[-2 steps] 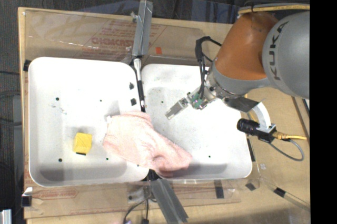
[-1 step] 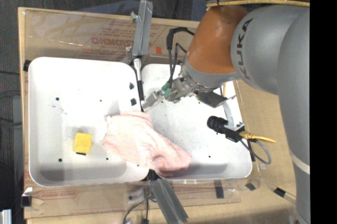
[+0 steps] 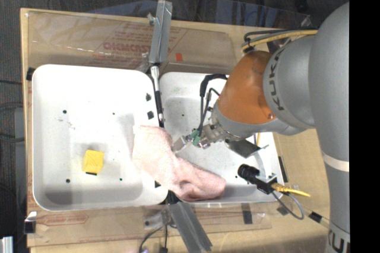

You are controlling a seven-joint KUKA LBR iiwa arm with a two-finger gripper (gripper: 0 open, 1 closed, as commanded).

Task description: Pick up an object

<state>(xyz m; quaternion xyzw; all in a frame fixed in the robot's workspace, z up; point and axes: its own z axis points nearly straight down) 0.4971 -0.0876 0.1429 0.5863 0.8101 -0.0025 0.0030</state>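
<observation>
Pink cloth (image 3: 172, 165) lies draped over the divider between the bins, mostly at the near edge of the right bin (image 3: 178, 88); yellow block (image 3: 93, 161) sits near-left in the left bin (image 3: 77, 76). Gripper (image 3: 193, 140) is low in the right bin just beside the cloth's far edge; can't tell its grasp state. Nothing visibly lifted, so pick not done.

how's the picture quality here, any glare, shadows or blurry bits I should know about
Camera view: even overhead light, with the white bins close to washed out; a soft shadow falls on the left bin floor beside the pink cloth; the yellow block is sharp enough to make out; the gripper is small and cluttered, so its details are hard to read under the arm.
</observation>
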